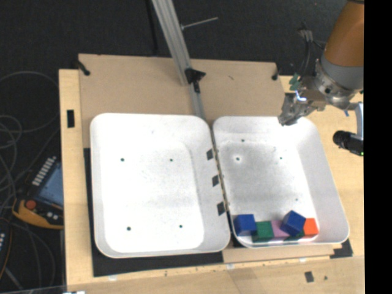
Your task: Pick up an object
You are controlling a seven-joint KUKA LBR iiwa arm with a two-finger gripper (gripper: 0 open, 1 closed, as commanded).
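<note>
- The flat tan wooden bench (153,78) filled the middle of the view, with dark floor around it.
- Two shallow white plastic bins sat side by side on it: the left bin (153,185) toward nine o'clock, the right bin (269,170) toward three o'clock, their inner rims touching along a row of small black clips.
- The grey arm with its orange band (346,26) came in from two o'clock.
- A slanted grey metal rail (174,32) ran from twelve o'clock down to the bins' shared far corner.
- The two-finger gripper (288,118) hung over the far right corner of the right bin, at about one o'clock of that bin; nothing sat between its tips, and whether the jaws were spread or pressed together could not be told.
- The small blocks lay clustered along the near rim of the right bin, at six o'clock, well apart from the gripper: a blue cube (245,223), a green cube (264,230), a pink piece (279,229), a second blue cube (294,222) and an orange cube (310,226).
</note>
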